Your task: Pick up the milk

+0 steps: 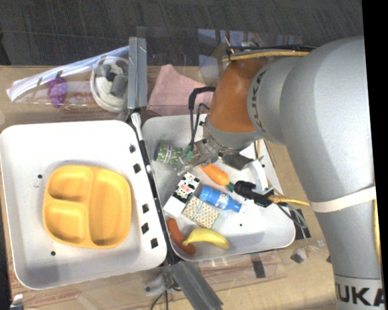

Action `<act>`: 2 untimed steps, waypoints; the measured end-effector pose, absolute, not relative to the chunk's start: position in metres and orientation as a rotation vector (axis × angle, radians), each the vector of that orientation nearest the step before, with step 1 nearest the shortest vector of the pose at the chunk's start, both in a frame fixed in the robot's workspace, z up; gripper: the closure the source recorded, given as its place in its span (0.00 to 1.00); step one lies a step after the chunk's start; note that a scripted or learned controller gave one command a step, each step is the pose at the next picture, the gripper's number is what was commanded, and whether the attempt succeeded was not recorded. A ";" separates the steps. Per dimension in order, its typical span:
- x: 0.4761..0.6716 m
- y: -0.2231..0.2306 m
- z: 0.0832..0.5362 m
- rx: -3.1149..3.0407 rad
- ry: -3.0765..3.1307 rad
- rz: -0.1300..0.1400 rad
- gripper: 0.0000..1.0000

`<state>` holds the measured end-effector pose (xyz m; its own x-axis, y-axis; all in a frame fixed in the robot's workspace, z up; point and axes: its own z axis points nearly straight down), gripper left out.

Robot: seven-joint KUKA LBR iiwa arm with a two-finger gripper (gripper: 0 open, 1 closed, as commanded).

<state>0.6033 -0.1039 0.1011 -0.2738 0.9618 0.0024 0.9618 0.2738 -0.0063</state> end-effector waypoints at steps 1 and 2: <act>0.603 -0.104 0.101 -1.889 -2.503 0.006 0.00; 0.533 -0.109 0.093 -1.768 -2.595 -0.002 0.00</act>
